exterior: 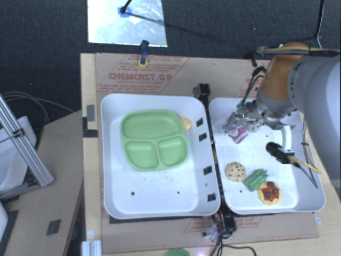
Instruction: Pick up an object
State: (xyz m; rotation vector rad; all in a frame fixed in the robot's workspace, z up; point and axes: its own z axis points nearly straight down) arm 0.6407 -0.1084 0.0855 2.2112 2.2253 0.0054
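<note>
Claw low in your right bin, over a small red-and-white packet.

Left to right you see: green divided plate (154,139) in the left bin (160,199); cookie (235,171), green toy (255,178), pizza piece (269,192) below. Claw (238,122) touches the packet (238,134); whether it grips, you cannot tell.

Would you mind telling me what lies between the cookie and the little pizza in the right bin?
In the camera view, a green toy vegetable lies between the cookie and the pizza.
</note>
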